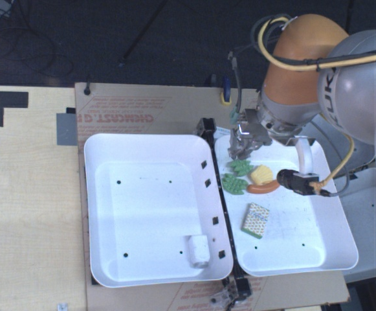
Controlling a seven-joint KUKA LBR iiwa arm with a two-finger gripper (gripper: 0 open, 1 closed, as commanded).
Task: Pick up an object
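Entry 1: my pincer point(242, 145), at 11 o'clock in the right bin point(333, 254), just over the green leafy toy point(235, 184).
Grip state: I cannot tell.
Risk: yellow piece point(261, 174) and orange sausage point(263, 188) crowd its 3 o'clock side, so I may snag 2 things or slip.

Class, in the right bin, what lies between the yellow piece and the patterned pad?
In the camera view, an orange stick lies between them, right below the yellow piece; bare bin floor separates it from the patterned pad.
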